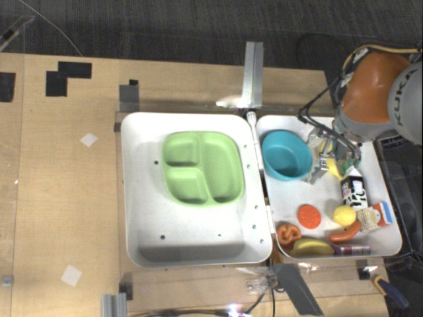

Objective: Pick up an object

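**My tool low in the right bin, beside the blue bowl**

I take the round blue plastic bowl [285,154] as my landmark; it sits in the far left corner of the right-hand shallow white bin [390,243].

Nearest the camera, along that bin's near wall and well below the bowl, lie a yellow banana-shaped toy [312,246], a red pepper-like toy [287,232] just left of it, and a slim purple marker-like stick [353,249]. A little closer to the bowl are a flat orange-red disc [308,216], a yellow lemon-shaped toy [344,215], an orange carrot-like piece [346,233] and a small red-and-white carton [375,216]. Right of the bowl and below my wrist, a black-and-white bottle [353,191] lies lengthwise.

My tool [326,158] hangs just right of the bowl's rim, over a yellow object I cannot make out. Whether its fingers are apart or together I cannot tell, and I see nothing clamped between them.

Left of the bowl, across the divider, the left-hand white bin [142,243] holds a light green three-compartment plastic tray [201,167]. Both bins rest on the pale wooden worktop [59,197].
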Available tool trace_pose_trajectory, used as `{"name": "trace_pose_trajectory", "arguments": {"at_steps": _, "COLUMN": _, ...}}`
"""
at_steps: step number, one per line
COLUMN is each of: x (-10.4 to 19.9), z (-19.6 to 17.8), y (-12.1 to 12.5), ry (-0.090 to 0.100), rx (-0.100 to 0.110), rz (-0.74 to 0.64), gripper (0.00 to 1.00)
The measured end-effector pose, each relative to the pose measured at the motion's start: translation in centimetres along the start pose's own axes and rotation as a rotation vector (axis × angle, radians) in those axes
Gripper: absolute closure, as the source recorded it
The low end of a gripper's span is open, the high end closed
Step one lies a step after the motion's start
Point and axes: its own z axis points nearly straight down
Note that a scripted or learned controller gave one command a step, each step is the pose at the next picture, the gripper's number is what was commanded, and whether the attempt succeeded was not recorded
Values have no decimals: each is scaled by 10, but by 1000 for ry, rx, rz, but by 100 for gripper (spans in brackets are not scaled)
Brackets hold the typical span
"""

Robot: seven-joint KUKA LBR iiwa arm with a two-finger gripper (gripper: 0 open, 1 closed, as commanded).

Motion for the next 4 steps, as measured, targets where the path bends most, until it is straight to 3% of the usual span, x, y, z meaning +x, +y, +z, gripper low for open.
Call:
{"name": "trace_pose_trajectory", "arguments": {"at_steps": 1, "x": 77, "z": -3, "y": -14, "ry": 3, "rx": -8, "rz": 119, "gripper": 0}}
{"name": "trace_pose_trajectory", "arguments": {"at_steps": 2, "x": 51, "z": -2, "y": 0, "ry": -1, "rx": 0, "rz": 266, "gripper": 0}}
{"name": "trace_pose_trajectory", "arguments": {"at_steps": 4, "x": 48, "z": -4, "y": 6, "ry": -14, "rx": 11, "rz": 229, "gripper": 0}}
